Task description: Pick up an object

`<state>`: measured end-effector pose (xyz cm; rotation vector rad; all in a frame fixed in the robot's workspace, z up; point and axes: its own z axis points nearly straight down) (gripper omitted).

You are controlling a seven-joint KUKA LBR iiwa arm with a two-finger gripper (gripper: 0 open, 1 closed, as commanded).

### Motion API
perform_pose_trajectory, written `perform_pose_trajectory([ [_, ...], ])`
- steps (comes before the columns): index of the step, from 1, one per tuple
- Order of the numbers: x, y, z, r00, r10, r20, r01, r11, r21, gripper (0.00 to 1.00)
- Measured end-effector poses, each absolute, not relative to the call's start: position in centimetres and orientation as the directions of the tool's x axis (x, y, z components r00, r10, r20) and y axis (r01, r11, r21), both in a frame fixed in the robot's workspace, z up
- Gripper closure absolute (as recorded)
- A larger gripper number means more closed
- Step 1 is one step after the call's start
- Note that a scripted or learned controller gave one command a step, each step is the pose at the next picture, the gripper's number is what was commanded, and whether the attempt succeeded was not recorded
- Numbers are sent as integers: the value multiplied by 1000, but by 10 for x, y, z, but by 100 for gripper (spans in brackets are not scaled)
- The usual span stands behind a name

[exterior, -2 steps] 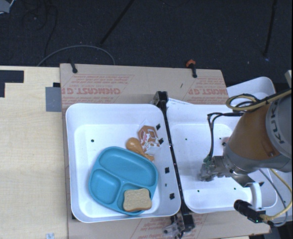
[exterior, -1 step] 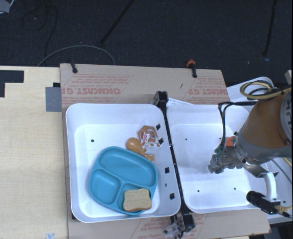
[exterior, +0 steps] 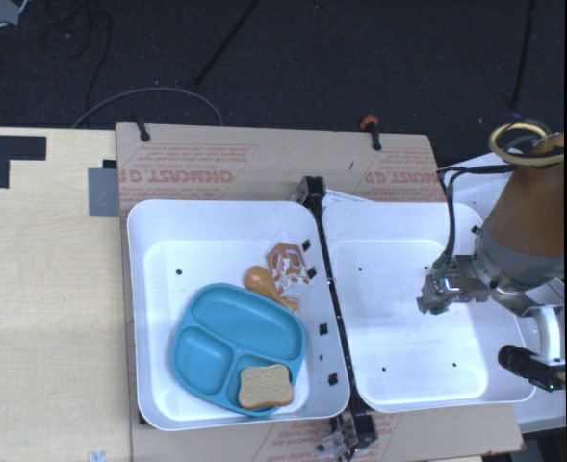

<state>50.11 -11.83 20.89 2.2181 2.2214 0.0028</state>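
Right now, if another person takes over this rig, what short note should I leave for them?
Gripper: over the right bin, near its right side; I cannot tell if it is open or shut, and nothing is seen in it.
Things: all in the left bin. A blue divided tray with a slice of bread in its near compartment; a small brown toy and a crumpled wrapper lie just behind the tray.
Done: no pick visible.
Left: reach into the left bin and pick up one object.
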Motion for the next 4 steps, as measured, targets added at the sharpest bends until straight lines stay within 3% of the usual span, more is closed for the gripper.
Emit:
perform_pose_trajectory([
  [1, 502, -119, 257, -1, 1000, -1, 1000, 1, 3, 100],
  [3, 519, 1, 236, -5, 1000, 2, 1000, 5, -6, 100],
  [4, 514, 57, 236, -6, 1000, 2, 1000, 6, -5, 100],
])
